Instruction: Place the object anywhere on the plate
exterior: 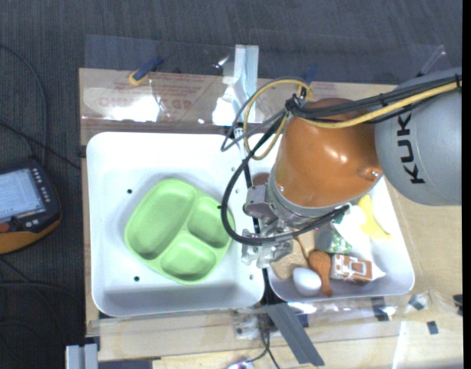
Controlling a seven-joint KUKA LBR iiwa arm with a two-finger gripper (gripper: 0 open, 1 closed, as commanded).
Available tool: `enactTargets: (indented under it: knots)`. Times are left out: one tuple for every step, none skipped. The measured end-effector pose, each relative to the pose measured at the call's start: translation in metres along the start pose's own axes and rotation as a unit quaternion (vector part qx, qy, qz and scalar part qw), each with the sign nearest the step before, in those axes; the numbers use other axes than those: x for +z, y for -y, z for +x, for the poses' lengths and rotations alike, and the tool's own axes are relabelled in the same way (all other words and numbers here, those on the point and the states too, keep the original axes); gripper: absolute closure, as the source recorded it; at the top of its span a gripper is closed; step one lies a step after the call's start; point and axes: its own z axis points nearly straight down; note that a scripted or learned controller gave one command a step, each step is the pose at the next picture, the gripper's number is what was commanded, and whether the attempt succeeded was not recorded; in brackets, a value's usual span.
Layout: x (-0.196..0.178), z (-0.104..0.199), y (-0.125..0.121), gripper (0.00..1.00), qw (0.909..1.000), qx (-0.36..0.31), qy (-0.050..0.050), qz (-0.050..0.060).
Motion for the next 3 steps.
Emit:
enactTargets:
  knots:
    - [0.000, 0.000, 0.000, 0.00, 1.0000, 0.000, 0.000, 0.000]
    - [-0.009, -0.092, 0.013, 0.00, 0.9900, 0.141, 0.001, 0.001]
    - [-0.047, -0.096, -0.030, 0.00, 0.9899, 0.142, 0.002, 0.003]
